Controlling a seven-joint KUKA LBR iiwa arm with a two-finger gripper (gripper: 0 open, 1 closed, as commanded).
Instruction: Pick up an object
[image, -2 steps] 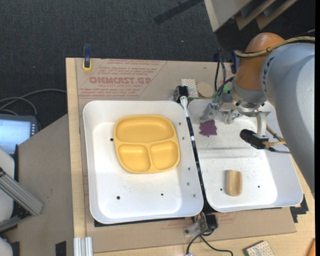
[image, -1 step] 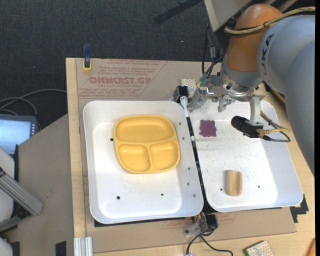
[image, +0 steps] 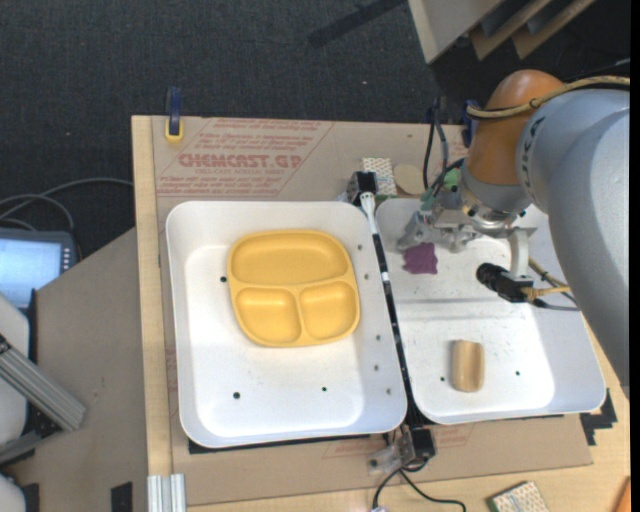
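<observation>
A printed cardboard sheet (image: 250, 160) is lying under everything, and on it two white bins are sitting side by side. The left bin (image: 190, 330) is holding one yellow plate (image: 294, 287), a rounded tray with three compartments, which is resting flat in the middle of the bin, well apart from the walls. The right bin (image: 520, 340) is touching the left one along their shared edge and is holding two loose things. One purple lump (image: 421, 259) is lying in the far left part of this bin, close to the shared edge. The gripper (image: 432, 232) is hanging right above that lump, its lower end meeting the lump's top edge in the camera view; whether it is touching it cannot be told, and whether the hand is spread or pressed together cannot be told either. Nothing is showing as gripped. One tan roll (image: 466, 365) is lying nearer the front of the same bin, well apart from the purple lump and the gripper. The grey arm (image: 580, 170), with its orange band (image: 510, 120), is reaching in from the right across the far corner of the right bin.
</observation>
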